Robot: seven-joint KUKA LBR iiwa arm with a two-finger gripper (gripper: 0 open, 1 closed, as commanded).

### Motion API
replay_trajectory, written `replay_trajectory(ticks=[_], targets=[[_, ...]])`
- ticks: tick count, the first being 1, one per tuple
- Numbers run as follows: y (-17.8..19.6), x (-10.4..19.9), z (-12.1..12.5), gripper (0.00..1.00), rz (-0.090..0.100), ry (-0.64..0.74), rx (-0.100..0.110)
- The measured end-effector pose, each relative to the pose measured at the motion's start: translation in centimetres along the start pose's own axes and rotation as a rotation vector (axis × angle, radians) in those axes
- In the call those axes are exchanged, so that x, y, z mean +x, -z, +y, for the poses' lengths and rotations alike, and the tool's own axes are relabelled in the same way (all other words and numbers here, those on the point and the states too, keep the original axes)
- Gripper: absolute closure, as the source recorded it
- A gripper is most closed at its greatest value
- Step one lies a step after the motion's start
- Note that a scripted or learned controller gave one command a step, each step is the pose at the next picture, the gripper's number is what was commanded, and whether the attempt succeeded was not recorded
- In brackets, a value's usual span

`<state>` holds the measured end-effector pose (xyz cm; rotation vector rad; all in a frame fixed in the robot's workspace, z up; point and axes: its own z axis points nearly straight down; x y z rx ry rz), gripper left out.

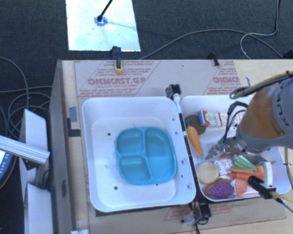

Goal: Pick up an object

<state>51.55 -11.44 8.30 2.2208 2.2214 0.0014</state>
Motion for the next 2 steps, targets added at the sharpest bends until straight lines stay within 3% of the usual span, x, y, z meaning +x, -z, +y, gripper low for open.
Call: replay_trajectory(ticks=[1, 2], targets=[[-0.04, 1.11, 2.39, 0.0, 0.0, 0.002, 0.001], [0.79, 1.09, 2.5, 1.0, 0.001, 0.003, 0.001]])
